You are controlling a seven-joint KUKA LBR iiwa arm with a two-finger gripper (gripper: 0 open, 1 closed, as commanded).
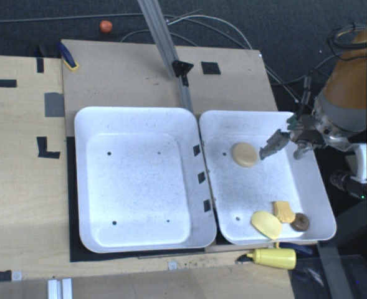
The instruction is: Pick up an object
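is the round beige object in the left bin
No, the round beige object lies in the right white bin, near its upper middle, just beside the gripper.

Even, soft overhead light, faint shadows, mild glare on white bins (139, 120), perhaps slight overall blur.

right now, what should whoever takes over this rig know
Two-finger gripper: low over the right white bin, just right of the round beige lump; nothing seen between its fingers.
Near that bin's front edge: flat yellow piece, small orange block, dark brown ring.
A yellow bottle-like item lies on the bench outside the bin.
Done: nothing lifted.
Left: grasp and raise one object.
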